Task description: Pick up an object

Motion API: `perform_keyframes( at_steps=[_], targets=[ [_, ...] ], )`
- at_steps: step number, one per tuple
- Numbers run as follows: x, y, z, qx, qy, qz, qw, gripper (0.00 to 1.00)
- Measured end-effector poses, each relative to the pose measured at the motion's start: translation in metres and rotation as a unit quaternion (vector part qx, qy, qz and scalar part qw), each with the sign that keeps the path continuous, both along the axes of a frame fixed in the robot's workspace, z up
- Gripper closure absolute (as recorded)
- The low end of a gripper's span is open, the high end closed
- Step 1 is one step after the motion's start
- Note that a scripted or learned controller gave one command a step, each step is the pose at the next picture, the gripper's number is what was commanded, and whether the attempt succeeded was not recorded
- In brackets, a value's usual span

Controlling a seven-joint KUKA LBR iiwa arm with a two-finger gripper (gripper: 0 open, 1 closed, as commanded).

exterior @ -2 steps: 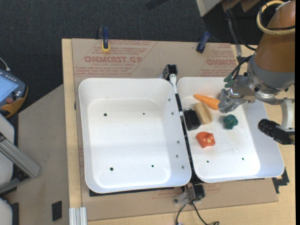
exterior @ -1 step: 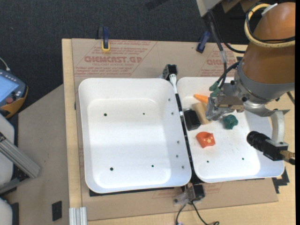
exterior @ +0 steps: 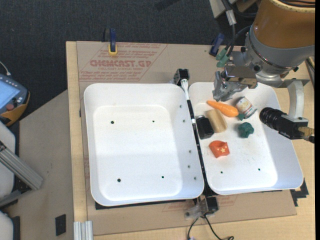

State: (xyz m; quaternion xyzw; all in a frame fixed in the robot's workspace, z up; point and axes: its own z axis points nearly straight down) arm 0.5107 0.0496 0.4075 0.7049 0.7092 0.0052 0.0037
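In the right bin (exterior: 270, 176) lie an orange carrot (exterior: 223, 108), a tan wooden block (exterior: 216, 119), a black block (exterior: 204, 127), a red piece (exterior: 219, 148), a dark green piece (exterior: 245, 129) and a small labelled can (exterior: 244, 105). My gripper (exterior: 221, 92) hangs at the bin's far left part, just above the carrot's left end. Nothing shows between its fingers. The arm's grey and orange body covers the bin's far right corner.
The left bin (exterior: 100, 104) stands beside the right one on a cardboard sheet (exterior: 125, 59). A black divider strip (exterior: 194, 134) runs between the bins. A black cylinder on a mount (exterior: 280, 120) reaches over the right bin's right edge.
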Motion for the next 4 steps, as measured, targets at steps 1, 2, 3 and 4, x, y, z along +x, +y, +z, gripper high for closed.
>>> perform_keyframes(
  at_steps=[1,2,3,4],
  targets=[
    [-0.032,0.052,0.045,0.0002,0.003,0.0,1.0,1.0],
    [-0.016,0.096,0.066,-0.0002,0.004,-0.001,1.0,1.0],
    [-0.005,0.141,0.112,0.0005,0.003,0.0,1.0,1.0],
    [-0.005,0.14,0.121,-0.0006,0.004,-0.001,1.0,1.0]
  ],
)
